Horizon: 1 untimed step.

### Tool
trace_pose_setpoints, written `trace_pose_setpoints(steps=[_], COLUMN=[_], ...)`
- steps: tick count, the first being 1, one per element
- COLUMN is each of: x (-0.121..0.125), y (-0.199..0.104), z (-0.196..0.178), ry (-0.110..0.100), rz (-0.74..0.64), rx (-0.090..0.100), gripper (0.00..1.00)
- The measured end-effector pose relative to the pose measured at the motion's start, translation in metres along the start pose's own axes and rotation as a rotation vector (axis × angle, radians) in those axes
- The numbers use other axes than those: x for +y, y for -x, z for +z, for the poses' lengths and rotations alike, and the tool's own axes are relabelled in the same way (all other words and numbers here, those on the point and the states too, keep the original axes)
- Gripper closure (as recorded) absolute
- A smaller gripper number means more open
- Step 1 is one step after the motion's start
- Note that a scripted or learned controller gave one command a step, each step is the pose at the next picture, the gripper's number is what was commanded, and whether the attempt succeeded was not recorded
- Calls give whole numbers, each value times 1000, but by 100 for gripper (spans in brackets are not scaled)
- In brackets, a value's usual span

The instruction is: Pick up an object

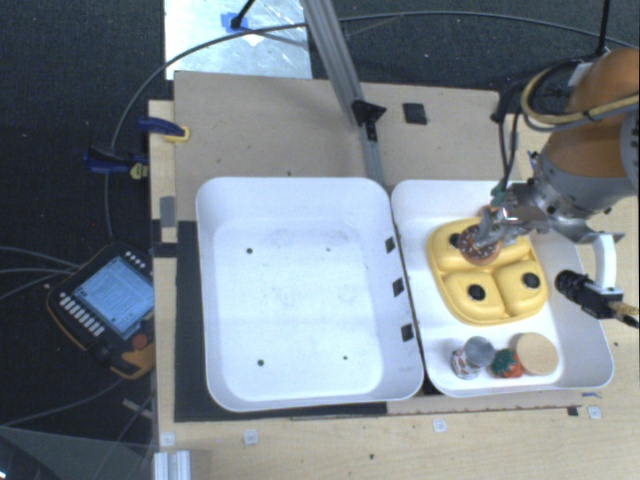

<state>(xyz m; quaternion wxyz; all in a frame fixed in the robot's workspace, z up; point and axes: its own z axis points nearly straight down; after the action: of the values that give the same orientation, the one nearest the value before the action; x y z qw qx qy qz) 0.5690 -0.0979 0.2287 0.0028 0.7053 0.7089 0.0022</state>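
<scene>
Yellow tray [487, 286] under the claw [484, 238], seemingly rigid, light, slick; best taken by its rim; claw's state unclear.

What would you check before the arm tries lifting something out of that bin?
1. Gripper is over the right bin: ok.
2. Gripper is down at the yellow tray, over its brown piece: ok.
3. Brown piece between the fingers: cannot tell.
4. Small items near the front, grey piece and tan disc, lie apart from the gripper: ok.
5. Left bin is apart from the arm: ok.
</scene>
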Motion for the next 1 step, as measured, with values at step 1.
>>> trace_pose_setpoints(steps=[1], x=[9], y=[-44], z=[1], ry=[-4], rz=[-5], rx=[2], gripper=[100])
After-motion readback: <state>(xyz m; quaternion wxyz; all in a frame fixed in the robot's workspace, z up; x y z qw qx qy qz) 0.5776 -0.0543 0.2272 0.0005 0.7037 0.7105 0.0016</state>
